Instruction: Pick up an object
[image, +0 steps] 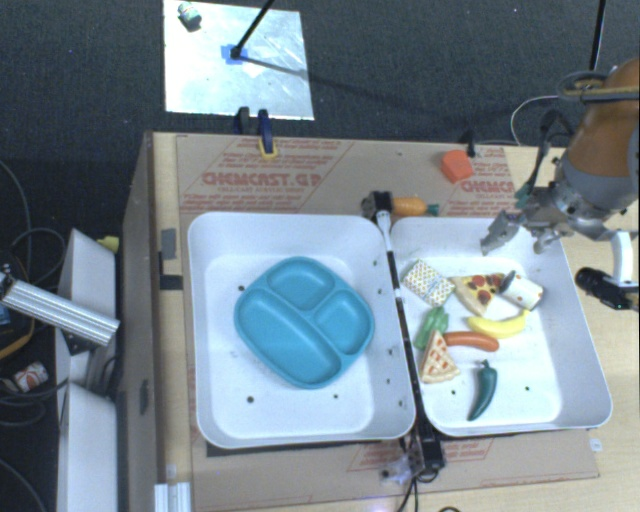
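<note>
Hand: I see the hand (522, 232) at the far right corner of the right bin, above its rim; its two fingers stand apart with nothing between them.
Arm: I see the grey arm (600, 150) with its orange band entering from the right.
Right bin: the right bin (560, 400) holds the toy food, all of it clear of the hand.
Pizza slices: one pizza slice (480, 290) lies near the centre, a second pizza slice (437, 358) nearer the front.
Banana: the banana (497, 325) lies just in front of the first slice, a sausage (470, 341) just beside it.
Pepper: a dark green pepper (482, 390) lies nearest the front.
Left bin: the left bin (230, 410) holds a blue divided plate (302, 320).
Desk: an orange block (456, 165) rests on the desk (300, 175) behind the bins.
</note>
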